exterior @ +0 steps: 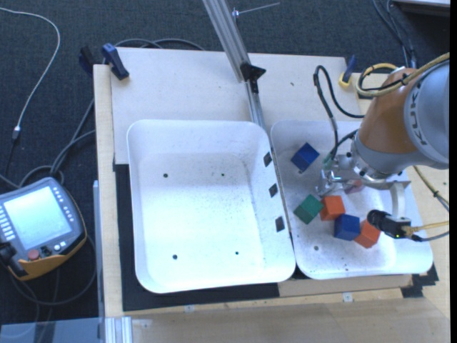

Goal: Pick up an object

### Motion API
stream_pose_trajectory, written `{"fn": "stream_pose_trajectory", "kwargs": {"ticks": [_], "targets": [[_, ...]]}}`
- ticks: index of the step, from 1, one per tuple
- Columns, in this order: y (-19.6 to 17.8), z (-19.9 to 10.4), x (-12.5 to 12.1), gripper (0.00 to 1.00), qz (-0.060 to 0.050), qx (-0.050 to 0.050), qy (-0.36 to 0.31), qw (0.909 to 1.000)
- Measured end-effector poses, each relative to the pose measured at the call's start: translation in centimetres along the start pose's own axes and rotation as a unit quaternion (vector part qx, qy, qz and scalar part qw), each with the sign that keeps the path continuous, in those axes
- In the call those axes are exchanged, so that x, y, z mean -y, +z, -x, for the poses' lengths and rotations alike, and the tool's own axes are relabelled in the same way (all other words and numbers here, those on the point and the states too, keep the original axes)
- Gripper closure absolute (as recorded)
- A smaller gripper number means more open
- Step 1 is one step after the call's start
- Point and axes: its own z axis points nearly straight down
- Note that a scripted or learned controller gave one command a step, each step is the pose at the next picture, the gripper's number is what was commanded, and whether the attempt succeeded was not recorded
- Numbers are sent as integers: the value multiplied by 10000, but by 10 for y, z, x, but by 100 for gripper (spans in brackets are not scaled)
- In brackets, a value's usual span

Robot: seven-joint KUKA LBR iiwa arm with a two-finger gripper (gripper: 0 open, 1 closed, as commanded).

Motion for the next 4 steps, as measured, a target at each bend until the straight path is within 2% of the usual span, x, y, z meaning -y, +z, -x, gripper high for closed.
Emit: {"fn": "stream_pose_trajectory", "kwargs": {"ticks": [1, 2, 3, 4], "targets": [[0, -2, -3, 0, 26, 4, -17, 10000], [7, -20, 42, 0, 9, -3, -14, 10000], [-4, -20, 40, 100, 37, 5, -19, 10000], [-97, -89, 1, 100, 74, -3, -55, 10000]]}}
